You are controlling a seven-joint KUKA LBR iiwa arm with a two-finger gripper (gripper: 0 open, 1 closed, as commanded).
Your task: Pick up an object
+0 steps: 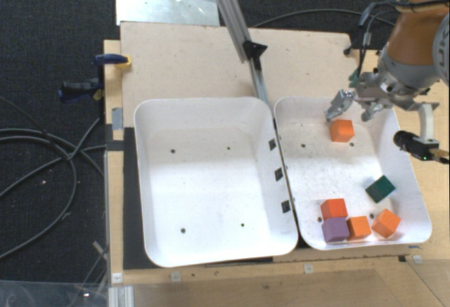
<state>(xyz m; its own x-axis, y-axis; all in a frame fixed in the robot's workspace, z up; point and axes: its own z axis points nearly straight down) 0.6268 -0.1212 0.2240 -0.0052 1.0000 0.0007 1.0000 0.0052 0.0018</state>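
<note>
Right bin holds the gripper at 12 o'clock, fingers spread wide and empty just above the orange cube, likely light, stiff foam; pinch opposite flat faces.

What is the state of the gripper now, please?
Gripper: open, holding nothing, just above the lone orange block in the right bin.
</note>
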